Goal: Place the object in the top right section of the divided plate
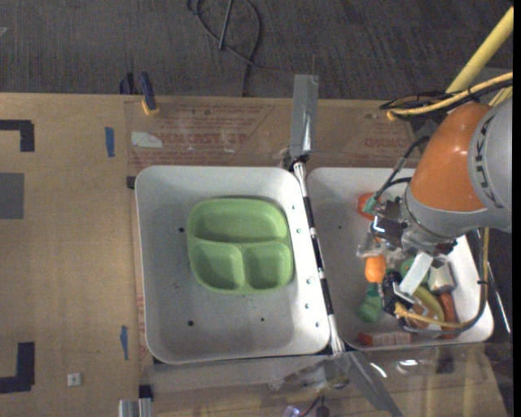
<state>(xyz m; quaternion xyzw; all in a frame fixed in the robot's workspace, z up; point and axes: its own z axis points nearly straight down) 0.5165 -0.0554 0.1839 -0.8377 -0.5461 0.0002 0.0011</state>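
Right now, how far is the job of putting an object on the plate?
Nothing looks done: the green plate in the left bin has nothing in its sections. The arm is over the right bin, among the small objects. Picking one, carrying it over and placing it are all left.

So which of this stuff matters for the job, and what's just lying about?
For the job:
- green plate in the left bin
- small items in the right bin, such as the orange one
- arm over them

Lying about:
- blue tape
- yellow cable
- black cable
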